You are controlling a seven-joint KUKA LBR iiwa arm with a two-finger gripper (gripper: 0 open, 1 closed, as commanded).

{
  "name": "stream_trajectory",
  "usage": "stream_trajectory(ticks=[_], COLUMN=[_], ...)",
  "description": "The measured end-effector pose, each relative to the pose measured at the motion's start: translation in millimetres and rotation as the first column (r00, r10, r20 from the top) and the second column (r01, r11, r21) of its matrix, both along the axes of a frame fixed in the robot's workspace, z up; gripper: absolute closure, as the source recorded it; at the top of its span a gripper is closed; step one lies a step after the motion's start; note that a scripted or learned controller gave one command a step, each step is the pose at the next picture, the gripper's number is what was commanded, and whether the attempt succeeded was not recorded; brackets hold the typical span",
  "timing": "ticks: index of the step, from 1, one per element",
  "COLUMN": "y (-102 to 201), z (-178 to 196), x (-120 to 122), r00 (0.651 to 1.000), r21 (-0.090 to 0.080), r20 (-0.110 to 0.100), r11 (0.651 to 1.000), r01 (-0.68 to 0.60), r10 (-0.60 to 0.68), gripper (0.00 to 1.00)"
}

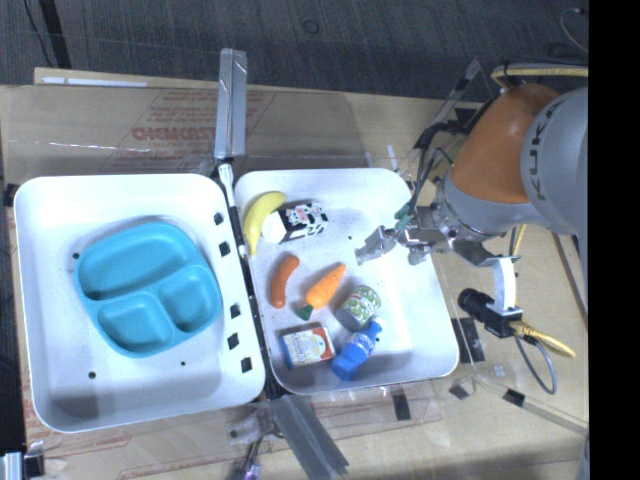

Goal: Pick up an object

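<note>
Right bin: the shallow white plastic bin (425, 313) holds every candidate — a yellow banana (258, 218), an orange carrot (325, 284), a small round green-labelled can (358, 306), all lying loose.
Pincer: the grey two-finger gripper (372, 248) hangs over bare floor beside the carrot — released, nothing between its fingers.
Left bin: a blue sectioned plastic tray (148, 286), apart from the clutter.

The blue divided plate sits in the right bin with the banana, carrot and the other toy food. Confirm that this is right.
Not right. The camera view shows the blue divided plate alone in the left bin. The banana, the carrot and the other toy food lie in the right bin.
</note>
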State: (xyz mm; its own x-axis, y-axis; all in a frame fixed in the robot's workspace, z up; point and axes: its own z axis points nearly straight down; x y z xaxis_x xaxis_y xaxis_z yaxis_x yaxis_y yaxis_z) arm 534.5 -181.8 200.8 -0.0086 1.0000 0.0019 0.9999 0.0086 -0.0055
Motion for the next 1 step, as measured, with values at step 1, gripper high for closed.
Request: stream_trajectory(ticks=[1], y=[20.2], z=[-87.3], x=[-4.4], r00=[0.999], r21=[-0.006], r20=[0.031], r11=[1.000], r01=[-0.014], r10=[0.015], gripper=[0.00])
